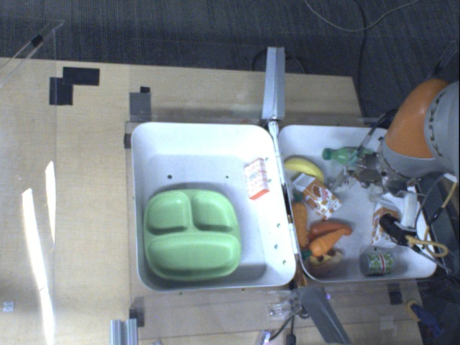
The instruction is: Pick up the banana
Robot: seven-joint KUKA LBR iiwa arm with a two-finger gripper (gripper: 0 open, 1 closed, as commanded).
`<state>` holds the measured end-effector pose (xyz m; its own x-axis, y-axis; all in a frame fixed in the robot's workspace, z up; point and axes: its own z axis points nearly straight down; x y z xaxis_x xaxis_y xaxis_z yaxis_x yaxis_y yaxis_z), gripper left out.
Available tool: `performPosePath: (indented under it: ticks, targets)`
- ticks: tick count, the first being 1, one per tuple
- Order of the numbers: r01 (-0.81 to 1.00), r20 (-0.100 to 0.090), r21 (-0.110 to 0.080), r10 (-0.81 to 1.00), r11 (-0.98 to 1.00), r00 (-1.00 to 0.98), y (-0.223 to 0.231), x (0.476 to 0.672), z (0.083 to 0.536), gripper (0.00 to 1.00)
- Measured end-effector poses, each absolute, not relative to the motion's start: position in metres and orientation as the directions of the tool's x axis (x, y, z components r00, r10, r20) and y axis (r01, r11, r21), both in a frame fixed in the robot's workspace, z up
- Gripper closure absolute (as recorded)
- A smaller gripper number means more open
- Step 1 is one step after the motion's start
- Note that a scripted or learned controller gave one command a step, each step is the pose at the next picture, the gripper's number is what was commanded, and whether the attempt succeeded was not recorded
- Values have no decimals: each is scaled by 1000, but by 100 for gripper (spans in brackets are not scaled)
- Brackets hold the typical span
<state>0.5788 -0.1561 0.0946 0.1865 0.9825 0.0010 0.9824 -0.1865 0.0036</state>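
The banana [305, 167] lies near the top-left corner of the right bin [424, 270], just beside the dividing wall, with a snack packet [321, 198] just below it and a green bottle [343, 154] to its right. A clean pick likely calls for coming down across the fruit's middle, clear of both. The grey arm [424, 131] leans in over the bin's right side; its jaws cannot be made out, open or closed.
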Motion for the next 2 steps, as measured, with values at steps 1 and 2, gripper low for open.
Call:
performPosePath:
  ticks: [1, 2]
  targets:
    - [982, 1, 4, 982, -186, 186, -156, 579, 95, 0]
    - [998, 0, 9, 998, -57, 57, -135, 656, 121, 0]
